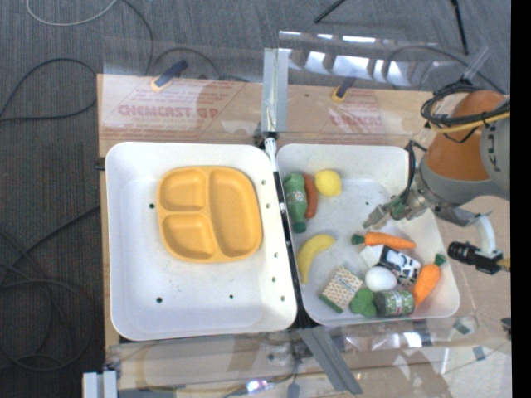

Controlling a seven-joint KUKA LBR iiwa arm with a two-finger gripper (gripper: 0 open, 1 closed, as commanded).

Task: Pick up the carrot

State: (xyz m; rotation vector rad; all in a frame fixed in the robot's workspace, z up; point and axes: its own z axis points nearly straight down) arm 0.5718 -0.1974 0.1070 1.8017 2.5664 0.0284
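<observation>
An orange carrot with a green stem end lies on its side in the right bin, towards the right. A second carrot lies tilted by that bin's right wall, lower down. My gripper hangs just behind the first carrot, a short way above it, with the grey arm and its orange band coming in from the right. Nothing shows held in the gripper.
The right bin also holds a green bottle, a lemon, a banana, a cracker box, an egg, broccoli, a green can and a black-and-white item. A yellow divided plate lies in the left bin.
</observation>
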